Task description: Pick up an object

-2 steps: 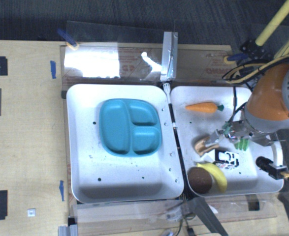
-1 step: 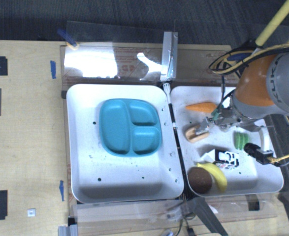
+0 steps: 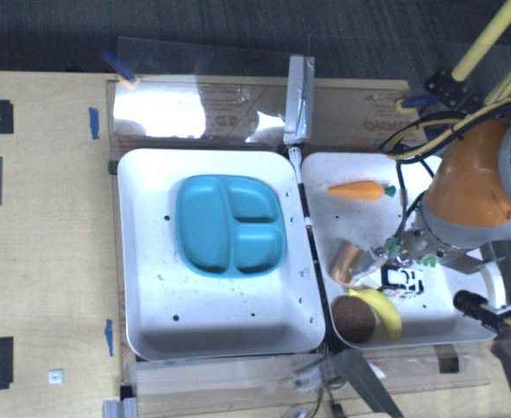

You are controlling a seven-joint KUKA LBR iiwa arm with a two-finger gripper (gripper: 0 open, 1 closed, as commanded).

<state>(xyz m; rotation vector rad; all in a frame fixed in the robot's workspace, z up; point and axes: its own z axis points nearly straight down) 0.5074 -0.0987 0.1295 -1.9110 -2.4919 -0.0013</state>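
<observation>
**A:** Where is the gripper now?

**B:** Low in the right bin, hanging under the orange-banded wrist. Whether it is open or shut I cannot tell; wires and the wrist body clutter that spot.

**A:** What is in reach?

**B:** A small tan-gold piece sits just to the gripper's left, close enough that it looks like the target, though I see nothing held. Below the gripper lie a yellow banana and a brown round thing, touching each other. The carrot lies above, well apart.

**A:** And the blue tray?

**B:** Far to the gripper's left, flat in the left bin, out of play.

**A:** Why so low?

**B:** I judge it is set for a grasp near the bin's divider, where things crowd.
</observation>
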